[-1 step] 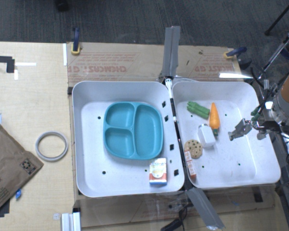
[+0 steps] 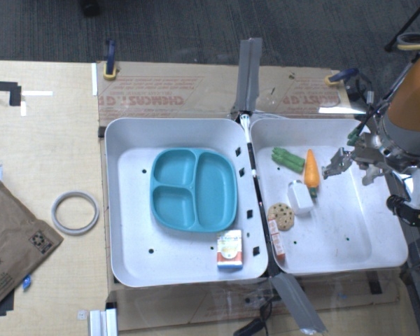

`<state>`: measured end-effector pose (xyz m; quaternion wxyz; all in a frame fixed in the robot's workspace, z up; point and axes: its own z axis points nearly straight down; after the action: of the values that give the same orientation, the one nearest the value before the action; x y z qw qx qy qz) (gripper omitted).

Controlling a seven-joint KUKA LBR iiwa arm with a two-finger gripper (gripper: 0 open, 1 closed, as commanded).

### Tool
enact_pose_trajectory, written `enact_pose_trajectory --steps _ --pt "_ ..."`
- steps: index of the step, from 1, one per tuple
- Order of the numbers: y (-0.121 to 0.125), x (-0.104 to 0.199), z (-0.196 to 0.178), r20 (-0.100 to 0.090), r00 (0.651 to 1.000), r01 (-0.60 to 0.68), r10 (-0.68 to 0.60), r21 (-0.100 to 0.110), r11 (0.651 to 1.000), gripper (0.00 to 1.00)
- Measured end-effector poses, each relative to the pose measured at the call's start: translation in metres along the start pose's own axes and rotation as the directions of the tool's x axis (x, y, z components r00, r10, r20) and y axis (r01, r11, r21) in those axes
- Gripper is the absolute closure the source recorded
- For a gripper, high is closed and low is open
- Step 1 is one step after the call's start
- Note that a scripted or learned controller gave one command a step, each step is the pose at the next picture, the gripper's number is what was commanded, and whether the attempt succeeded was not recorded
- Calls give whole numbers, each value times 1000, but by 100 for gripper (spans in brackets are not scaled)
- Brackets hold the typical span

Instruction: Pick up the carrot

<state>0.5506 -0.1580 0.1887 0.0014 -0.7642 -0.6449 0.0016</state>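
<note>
The orange tapered carrot (image 2: 311,170) lies in the right shallow white bin (image 2: 350,250), toward its upper left, tip pointing to 12 o'clock. Touching it at 9 o'clock is a green pepper-like vegetable (image 2: 288,159); just at its 7 o'clock sits a small white block (image 2: 300,196), and further toward 7 o'clock a round chocolate-chip cookie (image 2: 282,216). The metal two-finger gripper (image 2: 354,165) hovers at the carrot's 3 o'clock, near but apart from it, its claw spread apart with nothing between. In the left white bin (image 2: 126,208) rest a teal three-compartment plate (image 2: 194,190) and, at its 5 o'clock, a small juice carton (image 2: 229,249).
</note>
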Motion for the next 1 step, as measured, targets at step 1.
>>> enact_pose_trajectory --steps 1 --pt "36 9 98 -1 978 -209 209 -2 978 0"
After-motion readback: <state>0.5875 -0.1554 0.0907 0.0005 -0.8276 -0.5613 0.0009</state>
